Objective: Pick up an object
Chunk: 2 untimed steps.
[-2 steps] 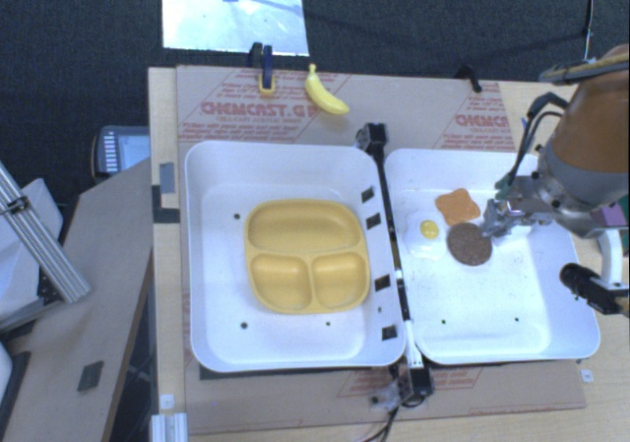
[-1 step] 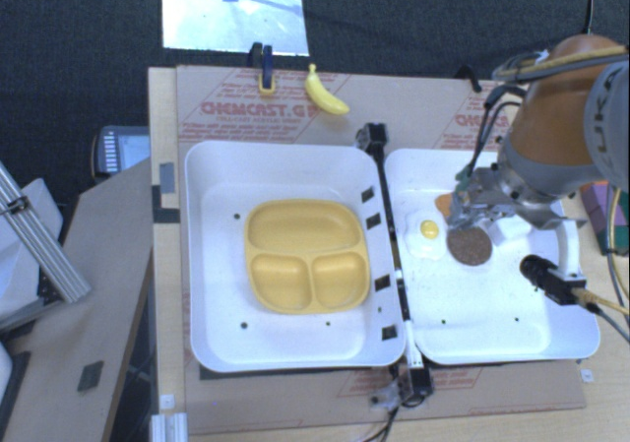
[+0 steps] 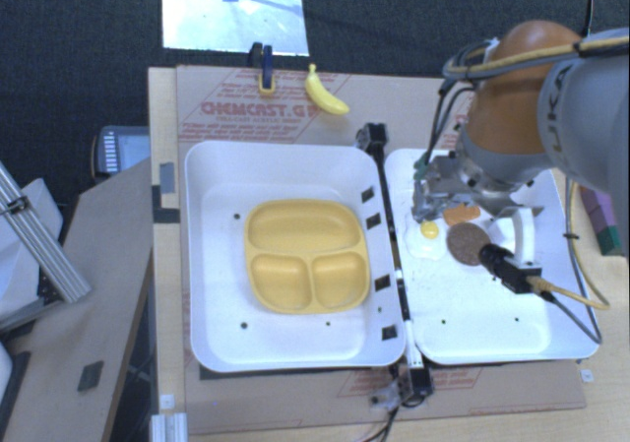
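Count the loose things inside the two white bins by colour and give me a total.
Yellow: 1, the divided tray in the left bin.
White with a yellow middle: 1, the toy egg in the right bin.
Brown: 1, the round disc.
Orange: 1, the small piece next to the disc.
Total: 4.

Orange-banded grey arm (image 3: 594, 110), silvery pincer (image 3: 429, 202)

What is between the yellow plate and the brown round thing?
In the camera view, a toy fried egg, white with a yellow yolk, lies between the yellow plate and the brown round thing, just past the walls where both bins meet.
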Available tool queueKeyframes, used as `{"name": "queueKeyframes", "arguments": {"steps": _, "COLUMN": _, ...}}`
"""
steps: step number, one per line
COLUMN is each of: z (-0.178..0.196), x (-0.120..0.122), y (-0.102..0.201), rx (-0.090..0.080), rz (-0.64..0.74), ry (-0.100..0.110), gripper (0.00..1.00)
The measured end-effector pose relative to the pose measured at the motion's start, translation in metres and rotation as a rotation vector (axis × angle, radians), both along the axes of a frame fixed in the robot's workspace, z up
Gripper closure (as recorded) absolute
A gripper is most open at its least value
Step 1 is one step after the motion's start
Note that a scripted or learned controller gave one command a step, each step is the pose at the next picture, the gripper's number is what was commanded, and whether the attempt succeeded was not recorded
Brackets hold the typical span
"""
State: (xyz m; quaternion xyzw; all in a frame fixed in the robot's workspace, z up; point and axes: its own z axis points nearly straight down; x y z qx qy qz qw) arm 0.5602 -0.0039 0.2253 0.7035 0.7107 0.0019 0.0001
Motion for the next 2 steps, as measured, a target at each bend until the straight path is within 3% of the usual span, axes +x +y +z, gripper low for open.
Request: {"name": "queueKeyframes", "arguments": {"steps": 2, "z": -0.016, "x": 0.056, "y": 0.095, "rx": 0.0, "rz": -0.001, "ry": 0.0, "gripper": 1.0}}
